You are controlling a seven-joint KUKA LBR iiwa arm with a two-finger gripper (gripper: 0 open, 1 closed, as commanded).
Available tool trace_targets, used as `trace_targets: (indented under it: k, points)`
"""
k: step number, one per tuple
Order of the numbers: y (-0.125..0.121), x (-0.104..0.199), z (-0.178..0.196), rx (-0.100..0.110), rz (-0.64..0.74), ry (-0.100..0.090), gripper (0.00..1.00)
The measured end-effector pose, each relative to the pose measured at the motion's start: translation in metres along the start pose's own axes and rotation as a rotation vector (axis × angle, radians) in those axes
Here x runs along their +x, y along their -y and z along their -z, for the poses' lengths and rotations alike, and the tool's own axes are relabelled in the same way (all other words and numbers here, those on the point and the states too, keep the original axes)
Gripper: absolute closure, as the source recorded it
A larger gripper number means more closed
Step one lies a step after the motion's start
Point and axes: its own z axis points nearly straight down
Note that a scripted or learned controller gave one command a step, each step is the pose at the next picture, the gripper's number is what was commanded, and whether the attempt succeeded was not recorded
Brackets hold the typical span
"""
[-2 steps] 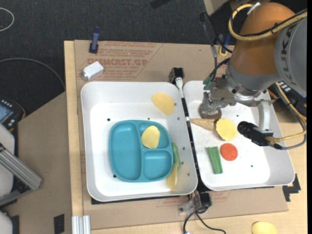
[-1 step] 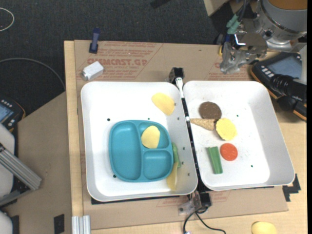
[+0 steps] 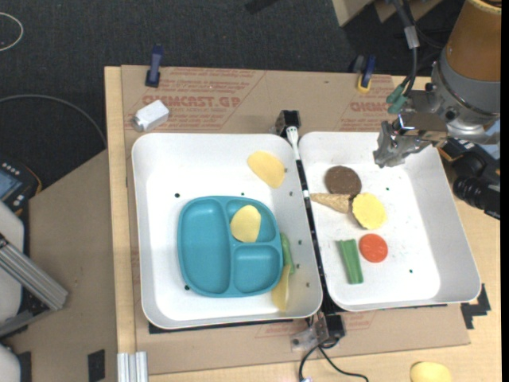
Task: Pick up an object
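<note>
Grey fingers of my gripper (image 3: 395, 151) hover over the right bin's (image 3: 445, 237) far edge; I cannot tell their state. A brown disc (image 3: 343, 180), cone (image 3: 331, 202), yellow slice (image 3: 369, 211), tomato (image 3: 374, 248) and green stick (image 3: 350, 261) lie mid-bin.

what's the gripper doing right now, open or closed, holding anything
gripper: over the right bin's far side, nothing seen between its fingers; open or shut cannot be told.

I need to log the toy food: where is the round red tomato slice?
The round red tomato slice lies in the right white bin, toward its near edge, just right of the green stick and below the yellow disc.
</note>
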Motion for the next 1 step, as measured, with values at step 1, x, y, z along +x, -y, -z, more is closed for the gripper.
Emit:
trace_targets:
  k: [1]
  points:
    - [0.0279, 0.0644, -0.0031, -0.003, 0.012, -0.002, 1.0]
